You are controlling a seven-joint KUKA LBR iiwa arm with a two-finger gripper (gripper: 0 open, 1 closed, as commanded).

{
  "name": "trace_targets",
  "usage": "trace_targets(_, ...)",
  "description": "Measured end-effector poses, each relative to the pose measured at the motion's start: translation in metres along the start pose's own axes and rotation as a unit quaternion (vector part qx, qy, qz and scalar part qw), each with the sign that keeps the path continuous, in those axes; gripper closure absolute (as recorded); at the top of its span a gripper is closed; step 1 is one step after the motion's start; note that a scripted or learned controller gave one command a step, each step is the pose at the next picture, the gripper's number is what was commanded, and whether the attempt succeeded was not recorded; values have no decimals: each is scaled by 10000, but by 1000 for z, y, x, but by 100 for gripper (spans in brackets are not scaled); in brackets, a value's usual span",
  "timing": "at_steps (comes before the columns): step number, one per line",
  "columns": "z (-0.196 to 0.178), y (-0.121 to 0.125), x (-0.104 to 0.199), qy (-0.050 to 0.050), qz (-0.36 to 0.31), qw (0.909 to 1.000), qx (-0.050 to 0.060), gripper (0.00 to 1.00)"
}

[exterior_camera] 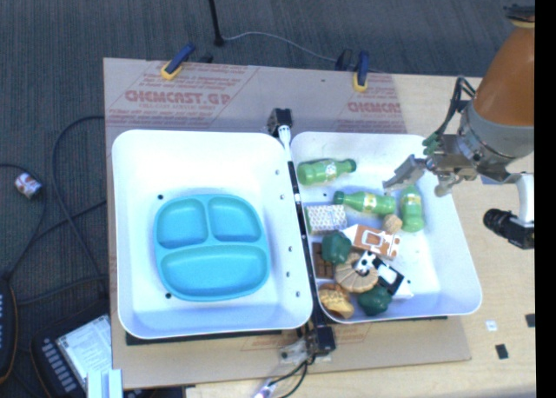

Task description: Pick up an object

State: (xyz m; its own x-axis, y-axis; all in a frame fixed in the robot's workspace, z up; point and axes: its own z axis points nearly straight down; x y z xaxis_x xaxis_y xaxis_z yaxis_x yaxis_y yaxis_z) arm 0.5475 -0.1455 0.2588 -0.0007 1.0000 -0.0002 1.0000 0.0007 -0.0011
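You have two white bins side by side on the bench. The left bin (139, 301) holds a blue divided tray (211, 244). The right bin (452, 288) holds the pile of objects (360, 253) to pick from: three green bottles toward the far side, with a jumble of small toy foods and cartons nearer the front. The arm's gripper (432, 175) hovers above the right bin's far right corner, jaws spread apart, nothing between them, just beside the nearest green bottle (411, 211).
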Motion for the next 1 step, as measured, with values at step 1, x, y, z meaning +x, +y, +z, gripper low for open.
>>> trace_targets(1,161,30,-13,2,4,10000,13,0)
